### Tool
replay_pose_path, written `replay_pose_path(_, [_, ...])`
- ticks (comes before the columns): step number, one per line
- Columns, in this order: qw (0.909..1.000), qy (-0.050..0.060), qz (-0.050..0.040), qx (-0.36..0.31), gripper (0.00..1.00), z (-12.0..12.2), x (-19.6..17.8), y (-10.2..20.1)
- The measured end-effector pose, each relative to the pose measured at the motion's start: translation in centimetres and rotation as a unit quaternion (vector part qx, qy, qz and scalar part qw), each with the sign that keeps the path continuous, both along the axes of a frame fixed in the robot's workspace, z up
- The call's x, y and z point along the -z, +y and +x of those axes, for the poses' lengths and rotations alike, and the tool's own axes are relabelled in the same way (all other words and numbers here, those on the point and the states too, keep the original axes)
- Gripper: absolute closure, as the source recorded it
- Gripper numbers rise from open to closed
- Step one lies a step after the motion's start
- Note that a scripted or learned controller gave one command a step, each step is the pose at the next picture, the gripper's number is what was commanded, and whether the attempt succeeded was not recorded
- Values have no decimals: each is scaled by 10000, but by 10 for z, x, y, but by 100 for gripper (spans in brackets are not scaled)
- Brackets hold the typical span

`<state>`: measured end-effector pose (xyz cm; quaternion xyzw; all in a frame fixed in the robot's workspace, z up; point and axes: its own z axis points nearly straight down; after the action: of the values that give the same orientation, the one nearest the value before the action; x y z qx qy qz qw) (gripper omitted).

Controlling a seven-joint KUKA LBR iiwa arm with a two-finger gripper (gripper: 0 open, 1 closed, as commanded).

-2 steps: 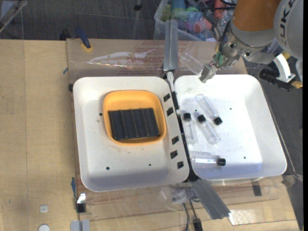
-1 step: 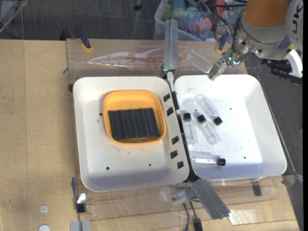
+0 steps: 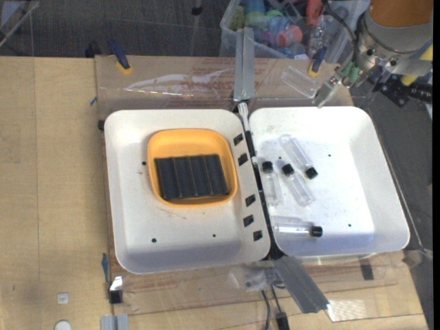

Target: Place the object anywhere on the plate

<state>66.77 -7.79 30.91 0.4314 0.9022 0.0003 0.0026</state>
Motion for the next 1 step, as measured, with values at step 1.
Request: replay_pose_path(1, [9936,-6,-1,-1130,100,-2,-21,-6])
